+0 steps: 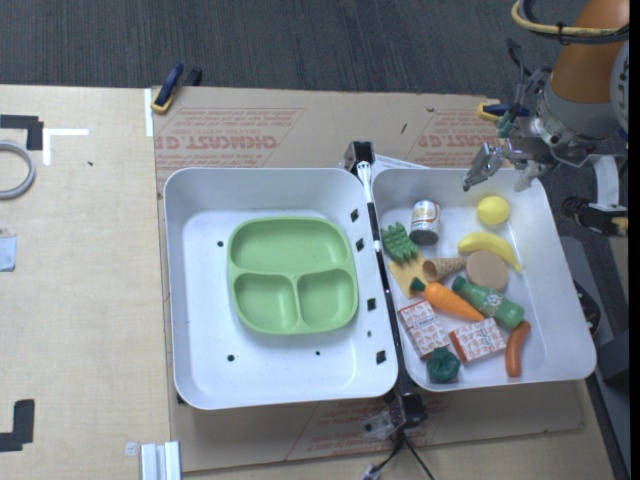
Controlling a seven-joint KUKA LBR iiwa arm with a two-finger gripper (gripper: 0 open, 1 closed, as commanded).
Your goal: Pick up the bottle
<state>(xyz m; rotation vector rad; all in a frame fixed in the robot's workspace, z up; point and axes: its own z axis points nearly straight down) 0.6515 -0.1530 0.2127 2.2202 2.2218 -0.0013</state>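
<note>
**Robot gripper poised over a crowded bin, green bottle not yet reached**

Seen from above, two shallow white bins sit side by side on a bench. The left bin (190, 298) holds a green divided tray (293, 274). The right bin (560, 268) is crowded with toy food.

The gripper (500, 166) hovers at the right bin's far edge, its fingers spread apart with nothing between them.

The bottle (490, 301) is green and lies on its side near the bin's middle, well apart from the gripper and nearer the camera. An orange carrot (452, 302) touches its left side, and a tan disc (487, 269) sits just above it (a lemon (492, 210) and a banana (490, 247) lie between it and the gripper).

A good approach would likely descend straight over the bottle's middle, with the fingers turned across its narrow width to avoid catching the carrot.
</note>
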